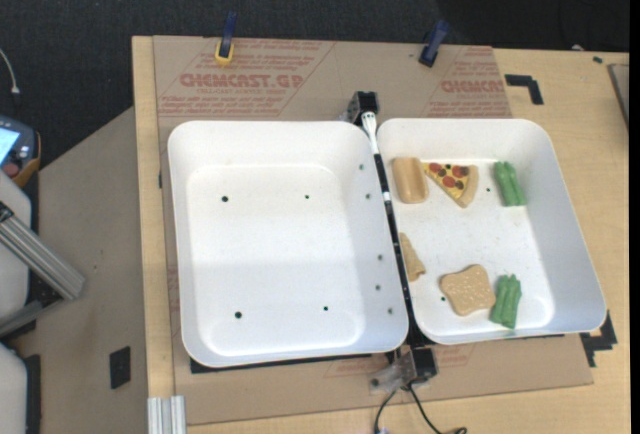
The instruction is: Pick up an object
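Right bin [560, 222] holds a tan bun [407, 179], pizza slice [451, 180], toast [467, 289], a brown scrap [410, 259] and two green pieces [509, 183] [506, 301]; tool state: cannot tell.

You have a tabletop [90, 252] of pale wood carrying a brown cardboard sheet [330, 72] with red print along its far edge. Two clamps pin that far edge: a yellow-and-blue clamp [226, 44] toward the left, a blue clamp [434, 44] toward the right. On the cardboard you see the left white bin [190, 242] and the right white bin [565, 232], side by side, rims touching along the middle.
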Controlling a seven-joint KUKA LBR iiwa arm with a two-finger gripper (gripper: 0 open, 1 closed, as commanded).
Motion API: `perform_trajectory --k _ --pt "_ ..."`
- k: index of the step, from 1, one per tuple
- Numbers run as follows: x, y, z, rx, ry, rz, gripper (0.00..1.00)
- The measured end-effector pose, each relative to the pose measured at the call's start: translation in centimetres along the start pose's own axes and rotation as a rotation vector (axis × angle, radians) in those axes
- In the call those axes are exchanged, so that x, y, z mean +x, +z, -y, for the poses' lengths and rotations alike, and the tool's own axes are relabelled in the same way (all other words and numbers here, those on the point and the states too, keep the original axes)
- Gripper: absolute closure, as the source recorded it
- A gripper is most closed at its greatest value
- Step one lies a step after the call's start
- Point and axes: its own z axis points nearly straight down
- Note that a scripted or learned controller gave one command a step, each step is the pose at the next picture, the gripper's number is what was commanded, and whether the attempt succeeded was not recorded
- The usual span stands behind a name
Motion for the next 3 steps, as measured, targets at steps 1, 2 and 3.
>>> perform_trajectory --k 1,2,3 --pt "0.0 -1.1 -0.1 -0.005 -0.001 0.004 1.0" --pt "0.0 -2.2 -0.2 -0.01 -0.002 0.007 1.0" --pt "0.1 -3.3 -0.3 -0.016 -0.004 0.011 1.0"
